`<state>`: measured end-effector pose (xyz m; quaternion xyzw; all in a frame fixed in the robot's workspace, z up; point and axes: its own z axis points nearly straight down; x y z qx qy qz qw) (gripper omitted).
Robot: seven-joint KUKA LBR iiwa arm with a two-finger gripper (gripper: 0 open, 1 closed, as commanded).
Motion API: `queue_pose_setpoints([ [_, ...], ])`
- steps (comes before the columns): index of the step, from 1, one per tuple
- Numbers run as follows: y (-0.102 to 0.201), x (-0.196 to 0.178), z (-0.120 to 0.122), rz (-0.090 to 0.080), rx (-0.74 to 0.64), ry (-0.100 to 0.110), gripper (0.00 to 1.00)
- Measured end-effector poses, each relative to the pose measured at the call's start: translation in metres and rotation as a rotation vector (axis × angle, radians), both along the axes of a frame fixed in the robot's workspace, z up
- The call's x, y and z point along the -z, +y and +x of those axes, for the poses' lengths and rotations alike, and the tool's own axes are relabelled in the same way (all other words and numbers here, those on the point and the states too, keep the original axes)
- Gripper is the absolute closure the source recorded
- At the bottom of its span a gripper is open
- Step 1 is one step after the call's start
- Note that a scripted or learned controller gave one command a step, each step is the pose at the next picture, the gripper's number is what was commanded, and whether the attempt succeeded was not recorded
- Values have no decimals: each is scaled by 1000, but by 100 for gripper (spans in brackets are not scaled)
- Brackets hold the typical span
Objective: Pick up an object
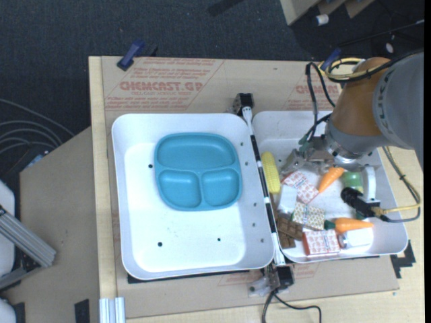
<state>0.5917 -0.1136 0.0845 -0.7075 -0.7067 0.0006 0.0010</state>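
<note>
Gripper (322,159): hung low over the far part of the right bin, beneath the grey arm and its orange band; its dark metal parts sat close above the clutter.
Fingers: whether they stood apart or together could not be told; the wrist hid them from above, and nothing could be seen held between them.
Right bin (397,237): white and shallow, crowded with small toy foods.
Corn cob (271,172): yellow, lay along the bin's left wall, pointing toward the far edge.
Carrot (330,177): orange, lay tilted just beside the gripper, on its near side; contact could not be judged.
Green piece (351,178): sat right beside the carrot, toward the right.
Second carrot (353,225): orange with a green end, lay near the bin's front right.
Packets (302,188): red-and-white checked wrappers lay in the middle of the bin, with a brown chocolate bar (291,230) and a red box (321,243) nearer the front.
Left bin (128,200): white, held a blue divided plate (197,171) with three compartments in its far half.
Bench (168,79): brown board printed with red lettering, under both bins.
Clamp (130,55): blue, sat at the board's far left corner.
Floor (54,32): dark carpet around the bench, with grey cables (27,140) at the left.
</note>
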Motion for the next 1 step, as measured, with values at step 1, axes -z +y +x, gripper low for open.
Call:
queue_pose_setpoints([
  [1, 2, -1, 62, -1, -2, -3, 0],
])
